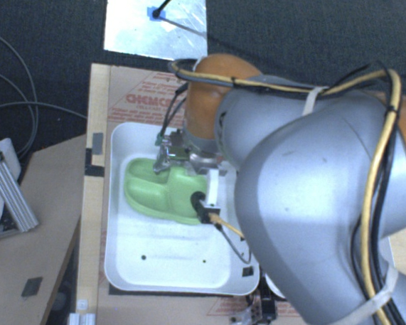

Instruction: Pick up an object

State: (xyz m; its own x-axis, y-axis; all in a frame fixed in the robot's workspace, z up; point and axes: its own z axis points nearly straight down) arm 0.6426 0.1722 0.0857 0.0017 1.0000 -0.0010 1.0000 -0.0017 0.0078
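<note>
Camera view looks down at a slant on a white bin (119, 257) that lies on the desk (56, 201), with the grey arm (313, 204) reaching in from the right and covering much of the right half. An orange band (213, 98) wraps the arm just above the wrist. The tool (166, 156) hangs low over the upper part of the bin, right at the top edge of a pale green shoe-shaped object (159, 190); whether it touches the object cannot be told, and whether it is apart or together cannot be told either, since the metal parts there blur into one another.

The green object lies in the upper half of the bin, on its floor, close to the left wall. A small black part with a yellow cable (229, 228) sits on the arm just beside the object's right end.

Under the bin lies a brown cardboard sheet (135, 91) with red printing; the letters look like "CHEMCO", though the arm cuts the word off and the smaller lines are too blurred to read. Beyond the cardboard, on dark carpet, lies a shiny silver sheet (135, 16) with a blue mark (157, 14). Aluminium rails (1, 182) stand at the left edge.
</note>
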